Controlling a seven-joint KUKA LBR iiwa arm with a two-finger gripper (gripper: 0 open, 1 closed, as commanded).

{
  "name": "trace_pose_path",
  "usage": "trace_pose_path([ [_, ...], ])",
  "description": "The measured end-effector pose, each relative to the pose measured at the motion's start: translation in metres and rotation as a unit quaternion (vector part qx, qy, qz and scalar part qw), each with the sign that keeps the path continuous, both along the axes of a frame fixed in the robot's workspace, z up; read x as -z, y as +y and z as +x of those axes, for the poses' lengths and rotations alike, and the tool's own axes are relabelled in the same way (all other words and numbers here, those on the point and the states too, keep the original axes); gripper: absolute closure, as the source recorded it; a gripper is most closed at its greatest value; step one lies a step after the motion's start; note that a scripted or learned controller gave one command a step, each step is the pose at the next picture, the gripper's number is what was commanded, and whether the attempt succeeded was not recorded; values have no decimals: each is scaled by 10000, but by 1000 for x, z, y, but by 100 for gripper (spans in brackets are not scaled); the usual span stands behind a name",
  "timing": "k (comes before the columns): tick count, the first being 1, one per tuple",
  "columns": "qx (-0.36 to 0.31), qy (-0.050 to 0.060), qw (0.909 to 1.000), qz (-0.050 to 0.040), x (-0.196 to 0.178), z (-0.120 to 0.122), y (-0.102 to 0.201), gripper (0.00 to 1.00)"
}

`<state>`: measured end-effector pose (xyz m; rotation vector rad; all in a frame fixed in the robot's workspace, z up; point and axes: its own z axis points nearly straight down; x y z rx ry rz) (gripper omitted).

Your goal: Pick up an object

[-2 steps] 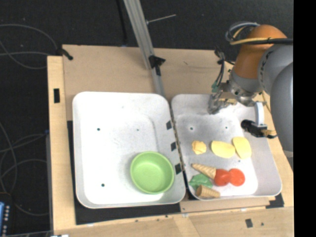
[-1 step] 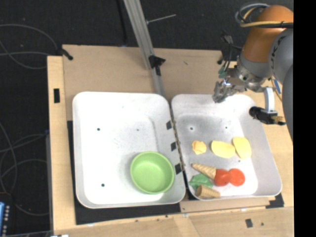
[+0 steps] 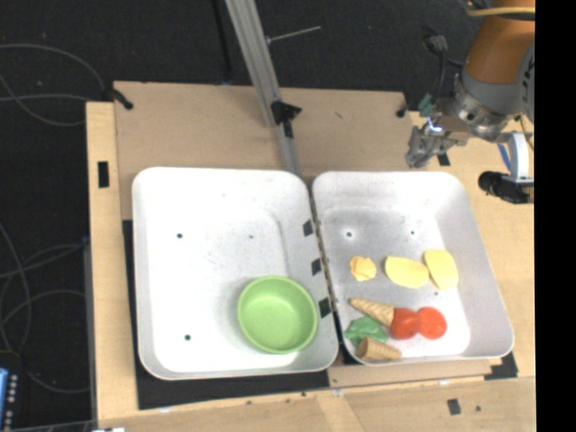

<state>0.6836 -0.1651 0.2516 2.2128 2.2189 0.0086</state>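
Note:
My gripper [image 3: 426,148] hangs above the far edge of the right bin [image 3: 396,207], with nothing visible between its fingers. Well in front of it, in the near half of that bin, lie three yellow pieces [image 3: 406,272], a red tomato-like piece [image 3: 418,323], two cone shapes [image 3: 373,311] and a green leaf piece [image 3: 364,328]. A green bowl [image 3: 277,313] sits in the left bin [image 3: 207,232] near its front right corner.
A slanted metal pole [image 3: 258,61] rises from behind the seam between the two bins. The orange-banded arm [image 3: 500,48] enters at the upper right. Brown bench board surrounds the bins.

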Motion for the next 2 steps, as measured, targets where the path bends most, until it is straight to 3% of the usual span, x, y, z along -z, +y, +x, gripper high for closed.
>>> trace_pose_path([
  [1, -7, 29, 10000, 11, -12, 1, 0, 100],
  [2, -13, 49, 10000, 7, 1, -15, 47, 100],
])
